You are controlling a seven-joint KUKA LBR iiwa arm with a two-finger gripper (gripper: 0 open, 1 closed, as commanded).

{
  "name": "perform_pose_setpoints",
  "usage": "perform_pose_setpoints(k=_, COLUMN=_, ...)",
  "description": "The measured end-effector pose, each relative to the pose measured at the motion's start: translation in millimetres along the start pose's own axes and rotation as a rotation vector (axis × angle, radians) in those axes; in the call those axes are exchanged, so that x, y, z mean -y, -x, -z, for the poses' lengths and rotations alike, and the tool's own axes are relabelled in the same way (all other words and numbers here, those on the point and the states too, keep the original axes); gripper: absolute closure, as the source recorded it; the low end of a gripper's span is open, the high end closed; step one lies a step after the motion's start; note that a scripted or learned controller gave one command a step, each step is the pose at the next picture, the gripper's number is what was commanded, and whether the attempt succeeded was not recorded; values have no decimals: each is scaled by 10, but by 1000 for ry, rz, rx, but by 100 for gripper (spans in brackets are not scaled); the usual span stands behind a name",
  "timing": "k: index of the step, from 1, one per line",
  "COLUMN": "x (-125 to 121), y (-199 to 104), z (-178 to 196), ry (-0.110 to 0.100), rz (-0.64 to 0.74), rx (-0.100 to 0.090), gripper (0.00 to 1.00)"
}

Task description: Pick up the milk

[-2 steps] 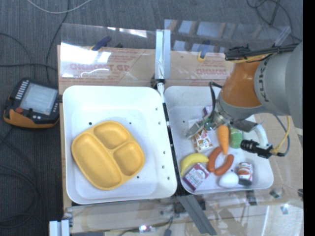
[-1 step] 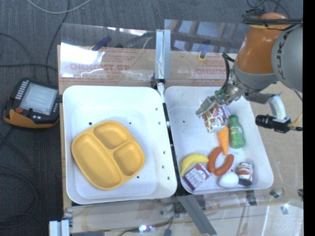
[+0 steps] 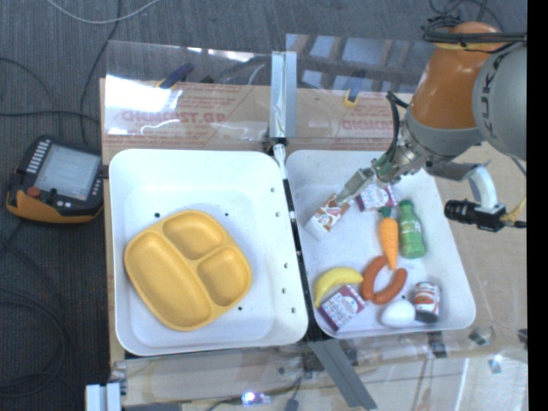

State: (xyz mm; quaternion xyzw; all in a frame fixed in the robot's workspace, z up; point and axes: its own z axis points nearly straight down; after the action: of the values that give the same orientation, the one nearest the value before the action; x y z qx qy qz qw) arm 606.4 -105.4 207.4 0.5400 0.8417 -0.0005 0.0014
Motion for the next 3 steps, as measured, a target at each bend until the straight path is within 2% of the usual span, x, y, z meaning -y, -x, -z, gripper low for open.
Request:
perform_pose_setpoints(k=1, x=-254, y=61, z=-993, ry=2, rz=157, rx=-2, gripper=0)
perform_pose_setpoints(k=2, x=304, y=-3, z=-1162, ry=16, rz=137, rx=8, gripper=0)
perform_pose_setpoints(k=3, x=287, y=-2, z=-1072, ry=22, rz=134, rx=11, gripper=100)
